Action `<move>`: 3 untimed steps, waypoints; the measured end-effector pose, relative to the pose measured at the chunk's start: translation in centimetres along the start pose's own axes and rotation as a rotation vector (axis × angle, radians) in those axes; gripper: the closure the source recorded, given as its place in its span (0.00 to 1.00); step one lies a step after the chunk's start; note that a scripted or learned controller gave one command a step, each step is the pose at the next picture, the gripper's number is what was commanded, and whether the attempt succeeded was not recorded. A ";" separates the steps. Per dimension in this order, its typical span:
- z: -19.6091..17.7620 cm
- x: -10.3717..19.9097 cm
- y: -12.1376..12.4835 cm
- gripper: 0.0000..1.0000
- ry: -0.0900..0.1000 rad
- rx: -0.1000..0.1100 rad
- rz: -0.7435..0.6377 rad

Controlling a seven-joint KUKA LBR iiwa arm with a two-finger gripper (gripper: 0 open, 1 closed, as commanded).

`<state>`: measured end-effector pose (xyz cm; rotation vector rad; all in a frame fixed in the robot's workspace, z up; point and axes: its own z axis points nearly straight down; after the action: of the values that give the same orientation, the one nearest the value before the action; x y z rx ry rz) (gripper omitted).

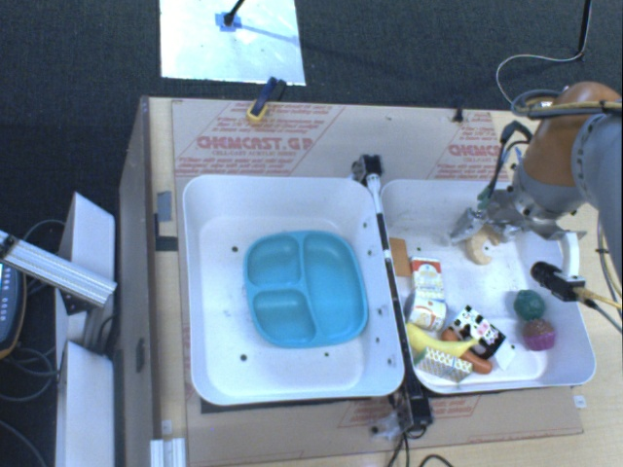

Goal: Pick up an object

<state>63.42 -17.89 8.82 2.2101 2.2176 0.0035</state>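
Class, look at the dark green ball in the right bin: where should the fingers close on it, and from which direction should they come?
Grip the green ball across its middle, coming straight down from above. It is round, so any pair of opposite sides serves, but the pink ball sits close beside it toward the bin's near edge and the bin wall is nearby. Probably safest to set the fingers across the free sides, away from the pink ball.
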 end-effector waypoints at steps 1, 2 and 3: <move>-2.1 -2.1 -1.1 0.00 0.004 0.006 0.001; 0.3 2.4 0.1 0.00 0.007 0.007 -0.001; -0.8 2.3 0.2 1.00 0.005 0.004 -0.004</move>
<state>63.58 -15.61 9.61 2.2107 2.2260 0.0047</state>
